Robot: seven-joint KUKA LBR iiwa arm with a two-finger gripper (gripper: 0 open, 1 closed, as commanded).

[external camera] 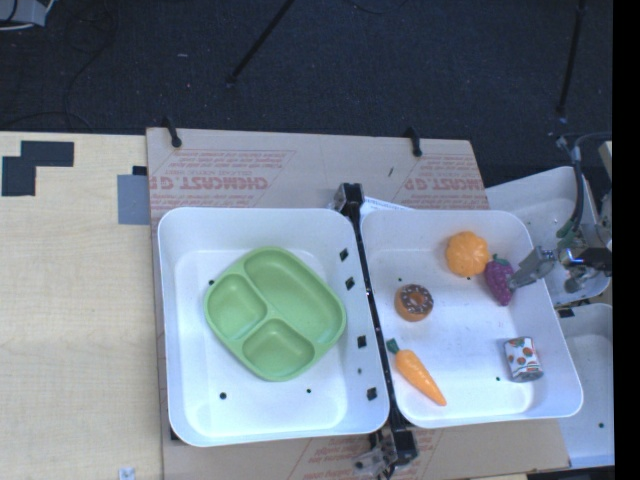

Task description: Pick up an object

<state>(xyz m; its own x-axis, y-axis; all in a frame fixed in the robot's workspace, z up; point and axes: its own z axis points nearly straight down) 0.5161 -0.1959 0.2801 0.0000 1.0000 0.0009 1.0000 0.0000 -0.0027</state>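
Here we look down on a pale wooden bench (70, 298) that fills the left of the frame, with a sheet of printed brown cardboard (300, 173) laid under the two bins. Above the bench, across the top of the frame, lies dark carpeted floor (330, 58) crossed by thin cables. A grey square and dark blocky marks sit on the bench at upper left.

The left bin (190, 388) holds a green divided plate (275, 313) with three compartments, lying flat near the bin's middle. Black clips join the two bins along their shared edge at the centre of the frame.

In the right bin (470, 398) we see five small things, all apart from one another except where noted. An orange ball-like fruit (467, 253) sits toward the upper part; just to its right lies a purple bunch of grapes (498, 280). A chocolate-frosted donut (413, 302) rests left of centre, a toy carrot (419, 376) lies slanted near the lower left, and a small printed can (522, 358) lies toward the lower right.

The gripper (530, 268) reaches in from the right edge, low over the bin's right rim, its metal tip right beside the grapes. We cannot tell whether it is touching them or how the tool is set.
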